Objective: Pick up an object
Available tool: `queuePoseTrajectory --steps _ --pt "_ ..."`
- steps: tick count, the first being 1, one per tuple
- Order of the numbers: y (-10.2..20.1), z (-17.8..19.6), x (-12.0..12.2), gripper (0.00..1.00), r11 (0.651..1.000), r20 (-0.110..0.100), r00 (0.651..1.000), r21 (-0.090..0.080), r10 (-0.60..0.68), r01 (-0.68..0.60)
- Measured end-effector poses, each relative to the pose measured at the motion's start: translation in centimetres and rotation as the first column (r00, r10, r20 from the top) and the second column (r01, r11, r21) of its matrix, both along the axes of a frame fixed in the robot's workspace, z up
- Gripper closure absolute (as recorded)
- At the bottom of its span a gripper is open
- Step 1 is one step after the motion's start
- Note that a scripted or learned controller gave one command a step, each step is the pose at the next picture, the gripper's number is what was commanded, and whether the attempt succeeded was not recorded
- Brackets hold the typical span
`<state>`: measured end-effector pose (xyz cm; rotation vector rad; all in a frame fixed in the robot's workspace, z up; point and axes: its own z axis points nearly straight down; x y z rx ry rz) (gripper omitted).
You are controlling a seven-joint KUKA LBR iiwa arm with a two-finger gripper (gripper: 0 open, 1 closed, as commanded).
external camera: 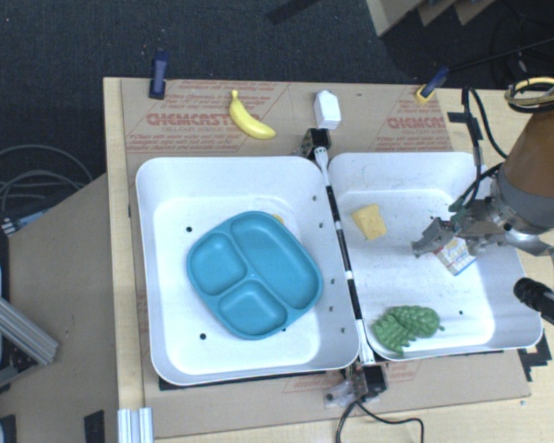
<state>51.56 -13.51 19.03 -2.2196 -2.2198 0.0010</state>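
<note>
Dark carpet surrounds your bench, where two white bins sit side by side. You have the gripper low inside the right bin, near its right wall, and just beside it lies a small pale packet that may or may not be caught; from above you cannot tell how the pincer stands or whether anything sits between its tips. Your other candidates are a yellow block toward that bin's left wall and a green knobbly toy on its front edge. Expect trouble if you lift now: the packet looks thin and flat (poor purchase for two tips), so it could slide out or only get nudged against the wall. A blue divided plate fills the left bin, well apart, and a banana lies on the bench's back edge.
</note>
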Motion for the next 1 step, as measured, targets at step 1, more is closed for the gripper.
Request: queuePoseTrajectory --steps 1 --pt "-5.98 -5.62 9.97 0.0 1.0 0.002 1.0 -0.002 0.0 0.0"
